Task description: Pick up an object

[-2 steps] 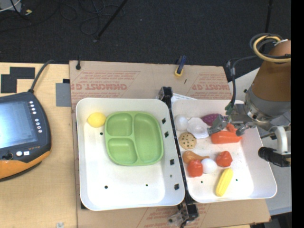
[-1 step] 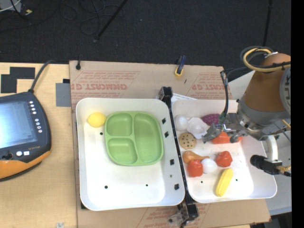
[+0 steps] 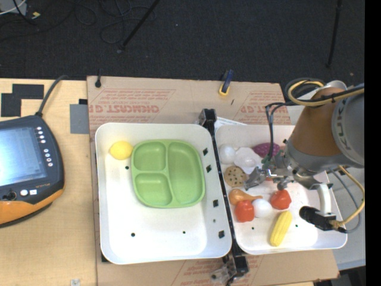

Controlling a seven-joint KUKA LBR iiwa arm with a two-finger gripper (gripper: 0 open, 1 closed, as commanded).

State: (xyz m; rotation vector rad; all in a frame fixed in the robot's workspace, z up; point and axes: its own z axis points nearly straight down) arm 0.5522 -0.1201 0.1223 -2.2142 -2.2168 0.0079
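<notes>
My gripper (image 3: 268,182) hangs low over the middle of the right bin (image 3: 309,240), its fingers spread open with only bin floor showing between them. Just below its right finger lies a red tomato (image 3: 281,199). A speckled cookie (image 3: 234,175) sits left of the left finger. In front lie an orange piece (image 3: 240,195), a red pepper (image 3: 244,211), a white egg (image 3: 261,207) and a yellow corn cob (image 3: 281,227). White items (image 3: 244,158) and a purple one (image 3: 264,149) lie at the back.
The left bin (image 3: 155,243) holds a green divided plate (image 3: 168,173) and a yellow lemon (image 3: 121,150) at its back left. A black divider (image 3: 217,183) separates the bins. A control tablet (image 3: 24,165) rests at the far left. Cables (image 3: 321,218) trail by the arm.
</notes>
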